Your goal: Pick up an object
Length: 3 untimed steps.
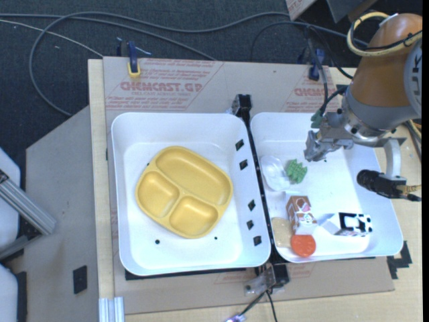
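Arm over the right bin, gripper poised above a green toy.

The bench board (167,86) carries two white bins side by side, with the grey and orange arm (385,66) reaching in from the right. The left bin (127,200) holds a yellow divided plate (184,191), lying flat near its middle. The right bin (375,206) holds the small things: a clear plastic piece (273,172) by its left wall, a green toy (295,170) just beside that, a small brown and white carton (301,213) nearer the front, a black and white block (353,224) to the carton's right, and an orange-red ball (303,245) at the front edge, touching the carton. The gripper (319,147) sits in the right bin's rear part, near the green toy and apart from it; whether its fingers are spread or closed cannot be made out, and nothing shows between them.
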Each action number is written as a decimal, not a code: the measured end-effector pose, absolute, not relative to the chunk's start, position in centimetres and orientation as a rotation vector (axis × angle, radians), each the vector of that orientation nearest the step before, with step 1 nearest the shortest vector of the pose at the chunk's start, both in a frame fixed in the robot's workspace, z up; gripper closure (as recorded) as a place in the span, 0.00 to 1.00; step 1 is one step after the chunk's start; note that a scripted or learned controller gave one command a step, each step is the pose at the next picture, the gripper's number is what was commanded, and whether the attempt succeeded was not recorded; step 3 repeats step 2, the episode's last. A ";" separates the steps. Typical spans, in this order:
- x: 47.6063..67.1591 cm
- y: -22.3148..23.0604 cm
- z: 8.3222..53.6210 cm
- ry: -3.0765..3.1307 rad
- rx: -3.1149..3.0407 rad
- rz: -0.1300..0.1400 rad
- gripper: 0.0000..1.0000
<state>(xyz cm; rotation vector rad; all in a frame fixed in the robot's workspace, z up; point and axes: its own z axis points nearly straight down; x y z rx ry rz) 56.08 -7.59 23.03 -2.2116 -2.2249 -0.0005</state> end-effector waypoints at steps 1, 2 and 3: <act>55.9 -1.3 23.2 -2.227 -2.210 -0.002 1.00; 56.8 4.9 23.7 -2.229 -2.213 -0.004 1.00; 56.8 4.9 23.7 -2.229 -2.213 -0.004 1.00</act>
